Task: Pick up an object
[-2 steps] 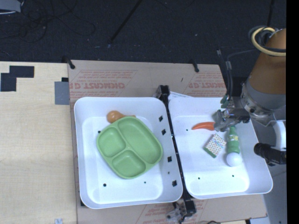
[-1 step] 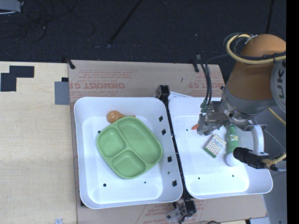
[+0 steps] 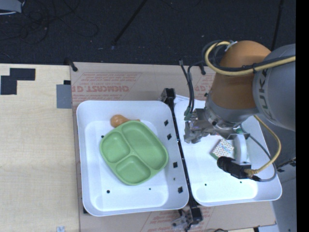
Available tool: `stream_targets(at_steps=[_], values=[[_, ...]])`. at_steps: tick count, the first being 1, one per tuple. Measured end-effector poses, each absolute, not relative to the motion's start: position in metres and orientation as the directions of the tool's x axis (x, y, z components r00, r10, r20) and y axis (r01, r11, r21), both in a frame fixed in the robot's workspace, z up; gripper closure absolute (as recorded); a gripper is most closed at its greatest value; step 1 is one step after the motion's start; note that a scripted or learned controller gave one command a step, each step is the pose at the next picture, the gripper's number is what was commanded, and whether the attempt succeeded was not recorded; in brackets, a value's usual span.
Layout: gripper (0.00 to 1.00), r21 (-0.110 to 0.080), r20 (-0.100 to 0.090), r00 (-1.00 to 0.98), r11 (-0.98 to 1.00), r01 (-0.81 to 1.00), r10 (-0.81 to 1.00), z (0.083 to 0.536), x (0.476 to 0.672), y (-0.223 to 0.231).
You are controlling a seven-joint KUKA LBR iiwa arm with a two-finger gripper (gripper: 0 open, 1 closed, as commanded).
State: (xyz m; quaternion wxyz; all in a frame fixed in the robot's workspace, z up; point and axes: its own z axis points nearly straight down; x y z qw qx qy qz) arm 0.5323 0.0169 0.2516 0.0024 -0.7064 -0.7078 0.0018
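My gripper (image 3: 192, 135) hangs low over the left part of the right bin (image 3: 227, 193), close to the wall between the two bins. A small flat packet (image 3: 222, 149) with a speckled green and white pattern lies in the right bin, just to the right of the gripper and apart from it. In the left bin (image 3: 91, 178) rests a green plate (image 3: 133, 152) with three compartments, tilted across the middle. A small orange object (image 3: 118, 120) peeks out behind the plate's far edge, partly hidden by it.
The grey arm with its orange band (image 3: 241, 81) covers the far half of the right bin. Brown cardboard (image 3: 120, 83) lies under both bins, and a pale wooden bench top (image 3: 34, 153) spreads out to the left.
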Motion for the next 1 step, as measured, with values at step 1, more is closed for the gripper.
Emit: stream_targets(at_steps=[1], values=[[1.00, -0.006, 0.001, -0.003, 0.003, 1.000, 1.000, 0.2314, 0.5260, 0.0673]])
